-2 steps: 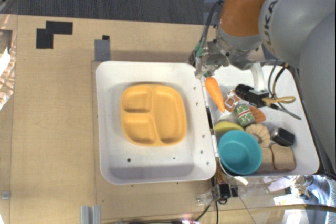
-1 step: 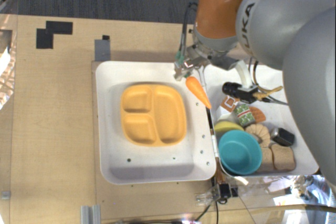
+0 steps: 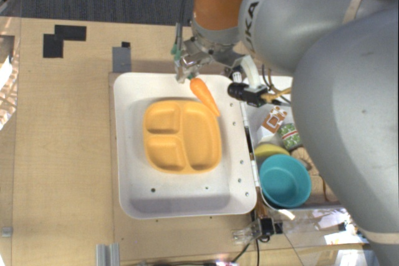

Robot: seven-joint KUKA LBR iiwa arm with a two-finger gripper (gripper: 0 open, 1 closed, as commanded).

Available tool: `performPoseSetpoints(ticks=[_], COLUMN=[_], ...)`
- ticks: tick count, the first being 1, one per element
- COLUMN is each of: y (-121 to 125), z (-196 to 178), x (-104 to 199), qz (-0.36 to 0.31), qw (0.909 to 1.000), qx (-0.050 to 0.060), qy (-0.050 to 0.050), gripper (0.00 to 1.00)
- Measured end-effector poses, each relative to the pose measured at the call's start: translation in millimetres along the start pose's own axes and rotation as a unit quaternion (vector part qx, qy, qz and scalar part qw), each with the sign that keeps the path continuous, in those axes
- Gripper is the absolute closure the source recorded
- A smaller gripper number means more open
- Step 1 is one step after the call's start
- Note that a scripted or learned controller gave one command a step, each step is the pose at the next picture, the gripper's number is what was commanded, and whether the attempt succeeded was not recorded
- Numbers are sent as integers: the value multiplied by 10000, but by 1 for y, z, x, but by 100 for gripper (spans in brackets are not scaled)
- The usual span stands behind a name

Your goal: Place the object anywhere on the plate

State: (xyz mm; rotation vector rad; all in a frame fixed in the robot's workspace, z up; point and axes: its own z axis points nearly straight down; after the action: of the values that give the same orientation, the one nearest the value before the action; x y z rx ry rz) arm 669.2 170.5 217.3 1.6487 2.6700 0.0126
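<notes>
Toy carrot (image 3: 204,95) at plate (image 3: 182,136) 1 o'clock rim, under gripper (image 3: 184,69); finger state unclear; light, rigid, slick; grab mid-body

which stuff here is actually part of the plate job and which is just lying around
Part of the job:
- carrot, at the plate's upper right rim
- yellow divided plate in the left bin
- gripper, at the carrot's upper end

Just lying about:
- teal bowl in the right bin
- small printed packets above the bowl
</notes>
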Motion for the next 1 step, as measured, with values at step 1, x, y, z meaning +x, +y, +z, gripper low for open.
performPoseSetpoints(ticks=[1], y=[17], z=[67], x=[37], qz=[-434], qw=[9991], qx=[31], qy=[3], gripper=[100])
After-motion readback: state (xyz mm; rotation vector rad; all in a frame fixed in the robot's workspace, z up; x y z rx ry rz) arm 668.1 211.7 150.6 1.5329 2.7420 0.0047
